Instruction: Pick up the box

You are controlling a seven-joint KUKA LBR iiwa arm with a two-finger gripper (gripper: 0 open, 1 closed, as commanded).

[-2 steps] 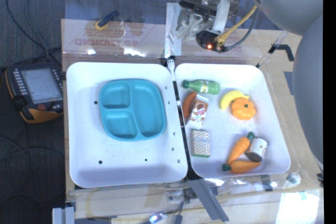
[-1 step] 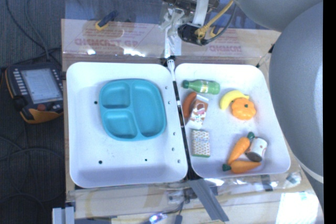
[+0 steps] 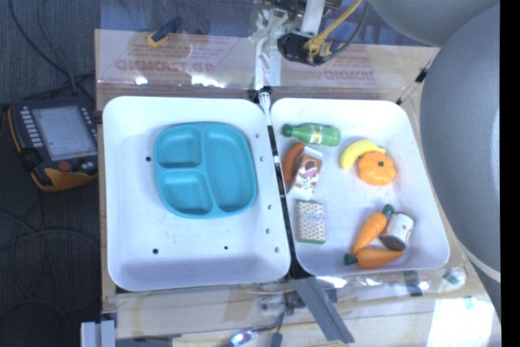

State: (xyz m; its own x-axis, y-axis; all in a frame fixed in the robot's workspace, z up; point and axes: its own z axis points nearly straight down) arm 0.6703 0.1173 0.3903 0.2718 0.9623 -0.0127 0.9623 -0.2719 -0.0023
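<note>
A small flat box (image 3: pixel 310 222) with a grey-green speckled face lies in the right bin (image 3: pixel 422 175), close to its left wall. Just above it lies a white and red carton (image 3: pixel 307 175), touching an orange sausage-shaped toy (image 3: pixel 291 162). My gripper (image 3: pixel 266 32) hangs high beyond the far edge of the bins, over the bench's taped back strip, roughly in line with the divider between the bins. It is far from the box and nothing shows in it.
The right bin also holds a green bottle (image 3: pixel 312 134), a banana (image 3: pixel 360 151), an orange (image 3: pixel 376 169), two carrots (image 3: pixel 370 230) and a small can (image 3: pixel 397 231). A blue divided plate (image 3: pixel 203 169) lies in the left bin (image 3: pixel 130 240). A pendant (image 3: pixel 55 138) rests on the floor at left.
</note>
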